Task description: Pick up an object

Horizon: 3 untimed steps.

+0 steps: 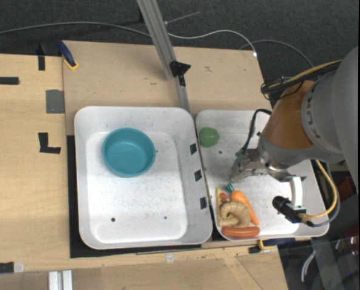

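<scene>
Claw low in right bin, grip state unclear; carrot just below it; green ball up-left

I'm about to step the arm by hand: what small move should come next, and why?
Probably a short drop toward the near corner of the right bin. The gripper hangs just above the pile there: a carrot, a tan toy and a red piece lying packed together. The green ball sits apart, farther back. Nothing shows between the fingers.
</scene>
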Available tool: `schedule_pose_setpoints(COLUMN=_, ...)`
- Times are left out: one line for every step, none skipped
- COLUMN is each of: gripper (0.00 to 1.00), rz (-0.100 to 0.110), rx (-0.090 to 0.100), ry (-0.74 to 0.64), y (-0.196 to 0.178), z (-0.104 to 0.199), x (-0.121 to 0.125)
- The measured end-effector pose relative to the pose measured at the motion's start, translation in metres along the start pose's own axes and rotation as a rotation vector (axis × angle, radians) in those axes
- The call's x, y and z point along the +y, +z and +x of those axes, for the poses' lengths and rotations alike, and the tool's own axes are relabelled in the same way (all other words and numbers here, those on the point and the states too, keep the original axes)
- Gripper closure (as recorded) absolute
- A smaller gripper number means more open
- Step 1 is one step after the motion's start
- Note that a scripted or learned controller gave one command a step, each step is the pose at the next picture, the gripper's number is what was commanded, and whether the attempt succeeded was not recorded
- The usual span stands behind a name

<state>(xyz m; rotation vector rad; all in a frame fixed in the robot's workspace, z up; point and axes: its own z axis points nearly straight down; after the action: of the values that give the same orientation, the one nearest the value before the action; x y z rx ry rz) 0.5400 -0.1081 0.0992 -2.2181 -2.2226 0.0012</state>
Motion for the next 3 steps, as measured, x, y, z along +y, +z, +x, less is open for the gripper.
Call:
schedule_pose_setpoints(gripper=1.00, rz=-0.005, rx=-0.001, ry=-0.001, y=-0.056, z=0.010, x=0.003)
schedule_pose_setpoints(gripper=1.00, rz=-0.006, rx=-0.001, ry=0.000, y=-0.114, z=0.015, x=0.012)
schedule_pose_setpoints(gripper=1.00, rz=-0.005, rx=-0.001, ry=0.000, y=-0.158, z=0.018, x=0.017)
